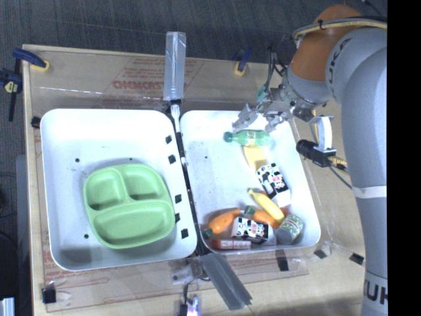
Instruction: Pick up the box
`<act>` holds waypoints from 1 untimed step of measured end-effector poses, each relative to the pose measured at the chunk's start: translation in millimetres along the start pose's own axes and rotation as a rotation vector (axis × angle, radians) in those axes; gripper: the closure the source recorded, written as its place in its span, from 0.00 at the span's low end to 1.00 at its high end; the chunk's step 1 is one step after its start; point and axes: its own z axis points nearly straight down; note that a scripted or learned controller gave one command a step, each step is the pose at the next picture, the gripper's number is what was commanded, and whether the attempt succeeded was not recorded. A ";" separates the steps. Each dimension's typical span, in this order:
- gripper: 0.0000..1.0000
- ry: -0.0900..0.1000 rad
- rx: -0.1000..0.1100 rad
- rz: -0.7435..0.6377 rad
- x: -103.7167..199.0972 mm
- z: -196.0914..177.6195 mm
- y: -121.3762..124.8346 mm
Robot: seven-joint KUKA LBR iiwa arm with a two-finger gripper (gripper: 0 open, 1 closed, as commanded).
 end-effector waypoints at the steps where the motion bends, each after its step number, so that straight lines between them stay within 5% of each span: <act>1: 0.00 -0.001 -0.003 -0.068 36.9 -48.9 -12.1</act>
